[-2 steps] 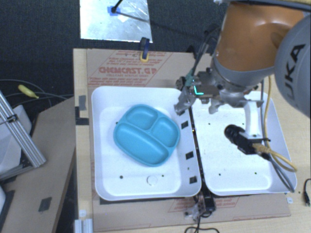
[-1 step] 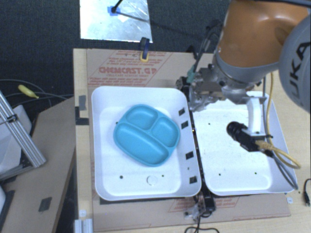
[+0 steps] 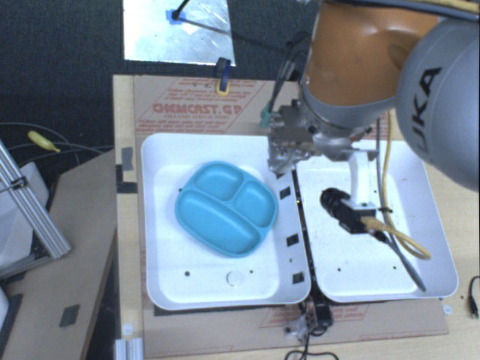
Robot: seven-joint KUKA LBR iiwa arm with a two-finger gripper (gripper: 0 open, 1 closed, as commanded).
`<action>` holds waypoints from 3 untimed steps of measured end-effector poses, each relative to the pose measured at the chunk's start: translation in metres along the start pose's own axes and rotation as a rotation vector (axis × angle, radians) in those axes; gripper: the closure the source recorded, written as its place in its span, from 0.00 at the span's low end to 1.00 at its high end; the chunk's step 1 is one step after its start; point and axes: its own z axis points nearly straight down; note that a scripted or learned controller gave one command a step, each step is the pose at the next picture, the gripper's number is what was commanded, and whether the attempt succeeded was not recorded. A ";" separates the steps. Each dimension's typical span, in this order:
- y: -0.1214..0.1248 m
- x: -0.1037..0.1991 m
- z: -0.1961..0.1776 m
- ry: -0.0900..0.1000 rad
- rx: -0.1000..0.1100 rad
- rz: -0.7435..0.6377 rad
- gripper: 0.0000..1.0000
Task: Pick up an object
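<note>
A blue divided plate (image 3: 225, 208) lies flat in the middle of the left bin (image 3: 161, 276), its long axis running from the bin's far-left corner toward its near-right corner. The gripper (image 3: 283, 156) hangs above the bin's far-right corner (whether it is open or closed cannot be told), so the plate lies nearer and leftward.

Single arm (image 3: 420, 73) enters from the right of the camera view, filling the upper right corner. Grey link shell nearest the camera with partial dark lettering, orange band (image 3: 352, 47) just below and left of it, then a grey wrist flange. Arm slants down and to the left. Gripper (image 3: 283, 154) hangs below the flange, metallic, pointing down, roughly centre of view. Finger state unreadable, too small and cluttered. Yellowish cable runs across the top of the arm.
</note>
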 end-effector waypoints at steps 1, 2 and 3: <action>-0.034 0.012 -0.074 0.004 -0.008 0.000 1.00; -0.028 -0.042 -0.038 -0.002 0.001 0.010 1.00; -0.015 0.057 -0.037 0.003 -0.002 -0.006 1.00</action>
